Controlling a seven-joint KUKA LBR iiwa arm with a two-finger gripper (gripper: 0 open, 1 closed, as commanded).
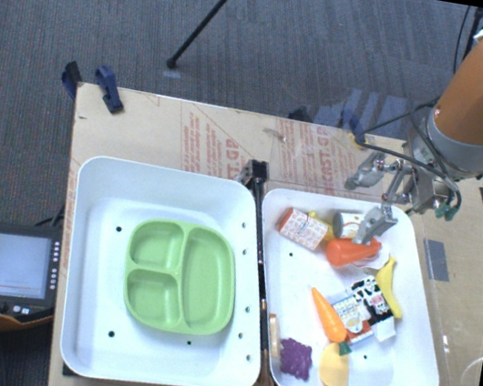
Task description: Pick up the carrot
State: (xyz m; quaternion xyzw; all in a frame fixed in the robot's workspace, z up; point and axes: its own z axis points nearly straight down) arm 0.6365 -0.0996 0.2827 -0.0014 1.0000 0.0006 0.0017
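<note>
Carrot: lying in the right bin.
My jaws: hanging near the bin's far edge; I cannot tell their state.

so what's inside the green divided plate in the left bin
Nothing visible: all three compartments of the green plate look bare. The carrot lies in the right bin. The plate hides the left bin floor beneath it.

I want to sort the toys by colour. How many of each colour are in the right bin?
Orange: 2, carrot, orange toy
Yellow: 2, banana, yellow slice
Purple: 1, grapes
Mixed print: 3, box, can, carton
Total: 8
</note>
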